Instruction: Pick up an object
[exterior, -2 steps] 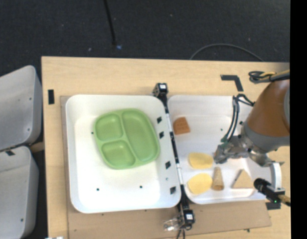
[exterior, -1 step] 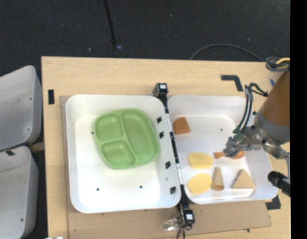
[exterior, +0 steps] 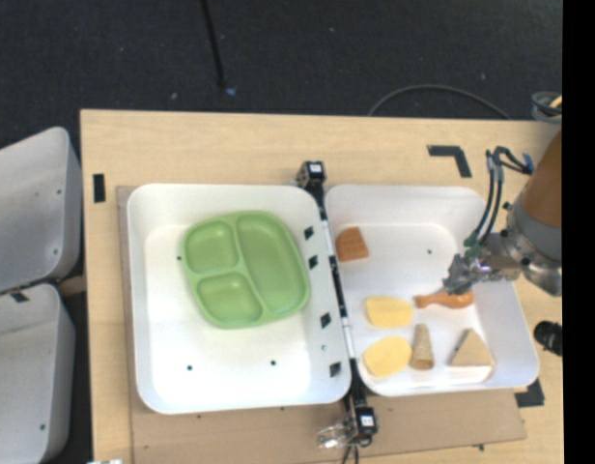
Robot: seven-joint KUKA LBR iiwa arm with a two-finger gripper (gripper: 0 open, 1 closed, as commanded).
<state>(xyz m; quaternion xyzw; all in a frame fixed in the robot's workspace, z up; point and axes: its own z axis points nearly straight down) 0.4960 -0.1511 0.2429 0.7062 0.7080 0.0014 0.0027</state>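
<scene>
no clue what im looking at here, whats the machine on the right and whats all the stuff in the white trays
One camera looks down at a slant on a wooden bench with two shallow white bins. The grey and orange machine reaching in from the right is a robot arm; its gripper sits right over an orange piece. The left bin holds a green divided plate. The right bin holds toy-like food pieces: a brown block, two yellow pieces, a cone and a tan wedge. I can't tell whether it grips anything.

No legible txt, labels, brands or nos. anywhere on bench, bins or arm.
</scene>
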